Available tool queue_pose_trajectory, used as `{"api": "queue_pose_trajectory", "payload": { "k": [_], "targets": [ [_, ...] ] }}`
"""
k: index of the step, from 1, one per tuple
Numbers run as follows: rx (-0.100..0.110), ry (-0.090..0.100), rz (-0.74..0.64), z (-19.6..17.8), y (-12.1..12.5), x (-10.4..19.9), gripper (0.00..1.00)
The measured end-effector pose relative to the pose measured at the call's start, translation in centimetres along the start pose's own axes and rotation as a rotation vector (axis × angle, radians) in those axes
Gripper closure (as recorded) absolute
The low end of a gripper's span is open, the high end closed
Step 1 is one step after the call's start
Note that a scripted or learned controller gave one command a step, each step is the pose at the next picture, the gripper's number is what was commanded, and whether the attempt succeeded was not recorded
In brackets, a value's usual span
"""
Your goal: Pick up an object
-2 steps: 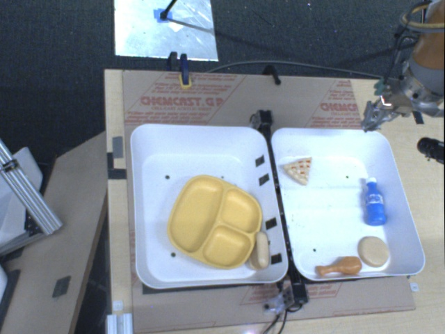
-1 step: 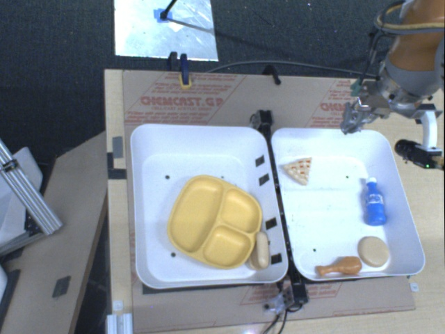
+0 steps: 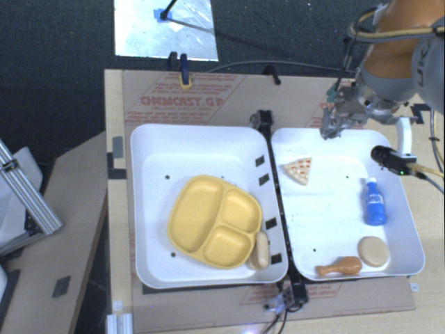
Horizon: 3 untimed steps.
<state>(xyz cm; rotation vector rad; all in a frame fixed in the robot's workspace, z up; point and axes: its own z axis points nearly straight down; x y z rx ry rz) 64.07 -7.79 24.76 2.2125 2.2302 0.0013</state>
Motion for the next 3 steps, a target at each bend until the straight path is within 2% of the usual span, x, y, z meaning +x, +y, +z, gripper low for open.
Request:
{"api": "queue_pose_trajectory", "payload": {
  "k": [1,2,3],
  "targets": [
    [-0.002,0.001,-0.002,0.0,0.5,5.5,1.0],
    [0.0,0.001,-0.001,1.3,-0.1,9.8,1.0],
    [0.001,0.002,-0.002,2.5,-1.5,15.6,1.0]
  ]
}}
